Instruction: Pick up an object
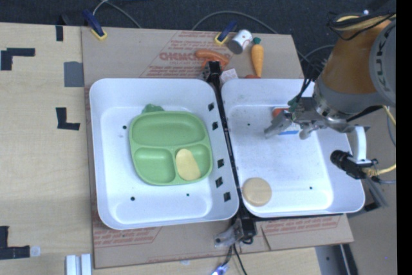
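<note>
Hovering over the right bin (335,199), the claw (288,127), low above the white floor; whether spread or pressed together, cannot tell, with nothing seen pinched. Beneath it, small red and blue bits, too blurred to name. Toward the near left corner of that bin, well apart from the claw, a round tan disc (257,190), lying flat and close to the wall. Across the black-clipped seam, the left bin (109,158), carrying a green divided plate (168,132) with a yellow piece (188,164) in one compartment. Beyond the far rims, on cardboard (167,55), a toy carrot (257,57). Around the bench, dark carpet and cables.
</note>
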`<state>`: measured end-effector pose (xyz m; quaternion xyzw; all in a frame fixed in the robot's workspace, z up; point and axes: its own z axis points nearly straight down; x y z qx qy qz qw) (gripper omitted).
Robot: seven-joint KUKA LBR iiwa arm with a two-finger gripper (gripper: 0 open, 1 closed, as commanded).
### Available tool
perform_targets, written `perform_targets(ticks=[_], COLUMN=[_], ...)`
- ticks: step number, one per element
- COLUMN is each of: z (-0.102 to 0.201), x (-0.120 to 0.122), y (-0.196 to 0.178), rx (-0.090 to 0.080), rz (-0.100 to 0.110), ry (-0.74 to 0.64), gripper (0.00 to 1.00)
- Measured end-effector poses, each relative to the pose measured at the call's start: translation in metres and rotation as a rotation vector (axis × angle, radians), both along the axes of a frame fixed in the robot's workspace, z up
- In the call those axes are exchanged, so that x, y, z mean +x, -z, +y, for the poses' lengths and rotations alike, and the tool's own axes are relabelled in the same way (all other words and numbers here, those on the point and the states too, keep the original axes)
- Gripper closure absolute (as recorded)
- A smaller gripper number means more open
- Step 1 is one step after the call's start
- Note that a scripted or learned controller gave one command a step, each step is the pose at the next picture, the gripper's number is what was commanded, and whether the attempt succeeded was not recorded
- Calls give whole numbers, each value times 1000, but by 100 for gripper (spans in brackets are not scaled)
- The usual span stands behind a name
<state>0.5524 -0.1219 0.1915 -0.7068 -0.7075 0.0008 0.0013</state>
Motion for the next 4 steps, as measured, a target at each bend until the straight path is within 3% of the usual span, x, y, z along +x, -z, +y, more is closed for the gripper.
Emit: perform_targets(ticks=[1,2,3,4], z=[-52,-50,-50,-50], x=[49,100,119,121], y=[14,100,100,88], rx=[-1,-6,-5,-7], rz=[-2,-13,-12,-19], ry=[1,-1,-1,-2], gripper=[0,0,0,100])
